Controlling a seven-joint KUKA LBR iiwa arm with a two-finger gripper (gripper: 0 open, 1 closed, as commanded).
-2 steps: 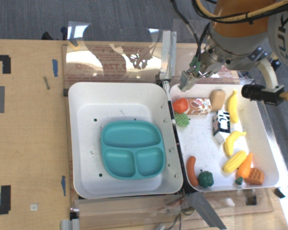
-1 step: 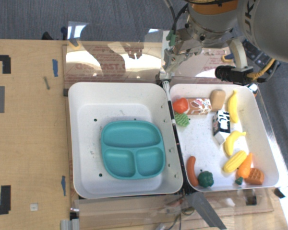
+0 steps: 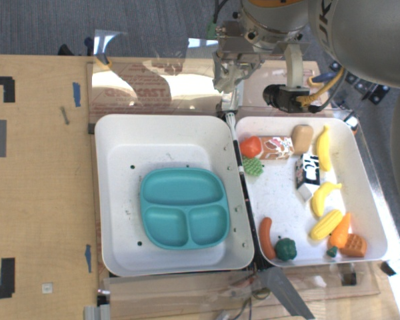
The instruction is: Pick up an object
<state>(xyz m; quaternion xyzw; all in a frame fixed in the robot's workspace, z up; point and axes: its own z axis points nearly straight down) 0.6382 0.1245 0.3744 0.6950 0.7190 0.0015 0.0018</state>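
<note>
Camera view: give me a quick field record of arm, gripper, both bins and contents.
arm: grey KUKA arm reaching in at top right
gripper: gripper above the bins' far edge, near the divide, nothing between its fingers
left bin: left bin holds a teal divided tray
right bin: right bin holds toy food: tomato, bananas, corn, sausage, carrot, waffle
grasp: none yet

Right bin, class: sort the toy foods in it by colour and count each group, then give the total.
In the right bin:
Yellow: 3
Red: 2
Green: 2
Orange: 2
Tan: 1
Printed cartons: 2
Total: 12
</note>
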